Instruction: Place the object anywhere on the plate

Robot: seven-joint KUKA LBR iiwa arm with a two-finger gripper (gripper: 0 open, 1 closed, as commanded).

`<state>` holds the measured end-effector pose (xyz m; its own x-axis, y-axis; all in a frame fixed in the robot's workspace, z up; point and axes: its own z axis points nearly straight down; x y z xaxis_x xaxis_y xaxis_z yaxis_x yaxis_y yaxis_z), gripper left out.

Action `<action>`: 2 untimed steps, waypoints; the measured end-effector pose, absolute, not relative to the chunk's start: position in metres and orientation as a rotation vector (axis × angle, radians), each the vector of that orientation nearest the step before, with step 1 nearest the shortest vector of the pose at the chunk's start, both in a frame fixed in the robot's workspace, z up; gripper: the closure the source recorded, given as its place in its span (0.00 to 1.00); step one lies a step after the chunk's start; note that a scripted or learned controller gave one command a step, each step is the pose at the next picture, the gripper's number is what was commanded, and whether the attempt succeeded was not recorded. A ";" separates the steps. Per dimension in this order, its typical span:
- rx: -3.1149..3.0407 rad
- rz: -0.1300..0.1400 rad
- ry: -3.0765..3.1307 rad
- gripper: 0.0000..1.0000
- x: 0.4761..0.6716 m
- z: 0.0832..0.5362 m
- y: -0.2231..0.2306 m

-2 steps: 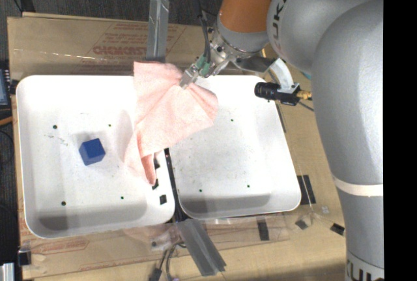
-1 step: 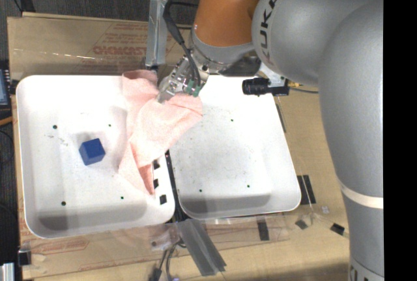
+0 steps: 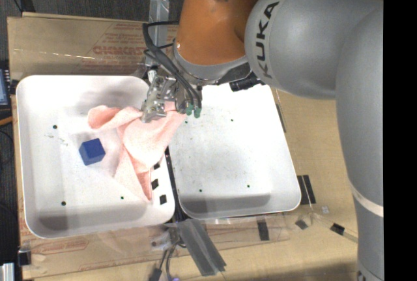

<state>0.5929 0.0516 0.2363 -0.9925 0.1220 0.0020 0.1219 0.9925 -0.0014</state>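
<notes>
A pink cloth (image 3: 140, 143) lies crumpled along the right side of the left bin (image 3: 39, 162), with one edge draped over the rim between the two bins. My gripper (image 3: 155, 107) hangs over the cloth's upper right corner, below the orange band of the arm. Its metal fingers (image 3: 151, 102) are closed on a bunched peak of the cloth, which is drawn up toward them. A small blue cube (image 3: 92, 151) rests on the left bin's floor, to the left of the cloth and apart from the gripper.
The right bin (image 3: 228, 162) stands beside the left one with a speckled white floor. The big grey arm (image 3: 306, 32) covers the upper right of the scene. Cardboard lies under both bins, with black tape marks near the front edge.
</notes>
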 end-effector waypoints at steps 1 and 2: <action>0.009 0.002 -3.139 1.00 0.561 0.236 0.090; 0.015 0.003 -3.139 1.00 0.539 0.243 0.134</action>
<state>0.5387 0.1344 0.2432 -1.0000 -0.0093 0.0030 -0.0093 1.0000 -0.0020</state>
